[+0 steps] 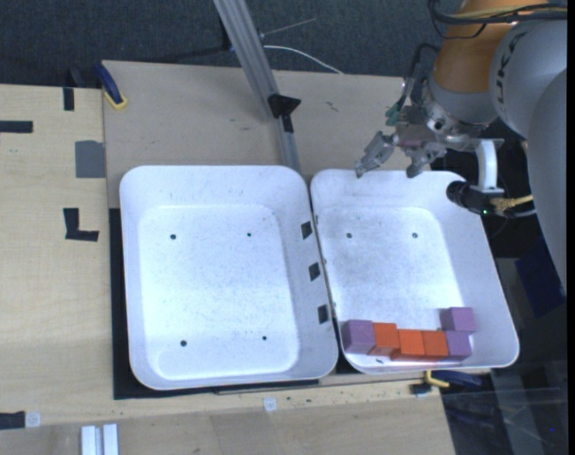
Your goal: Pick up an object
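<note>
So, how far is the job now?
Nothing looks picked yet. The tool is spread open above the far rim of the right bin with nothing between its fingers. The purple and orange blocks lie in a row against the bin's near wall. Left to do: move over them, descend, grip one and lift.

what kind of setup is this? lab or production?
Likely a robotics lab bin-picking rig: two shallow white bins on a taped plywood bench, toy-like purple and orange blocks, and the gripper open over the right bin's far rim.
</note>
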Robot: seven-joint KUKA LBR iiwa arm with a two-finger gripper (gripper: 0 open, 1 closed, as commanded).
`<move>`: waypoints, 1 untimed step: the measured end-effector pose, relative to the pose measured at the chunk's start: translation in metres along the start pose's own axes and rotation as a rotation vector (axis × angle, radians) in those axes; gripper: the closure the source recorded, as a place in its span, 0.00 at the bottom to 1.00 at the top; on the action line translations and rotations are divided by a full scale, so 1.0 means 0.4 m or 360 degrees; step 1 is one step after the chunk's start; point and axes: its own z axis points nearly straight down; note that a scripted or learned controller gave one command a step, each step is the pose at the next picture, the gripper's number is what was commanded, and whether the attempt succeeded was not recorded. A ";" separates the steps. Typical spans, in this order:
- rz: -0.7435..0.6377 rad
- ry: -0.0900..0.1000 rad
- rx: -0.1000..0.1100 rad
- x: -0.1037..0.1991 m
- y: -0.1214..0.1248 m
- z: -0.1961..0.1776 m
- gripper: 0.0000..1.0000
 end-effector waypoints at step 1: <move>0.0004 0.0000 0.0011 -0.052 0.030 0.176 0.00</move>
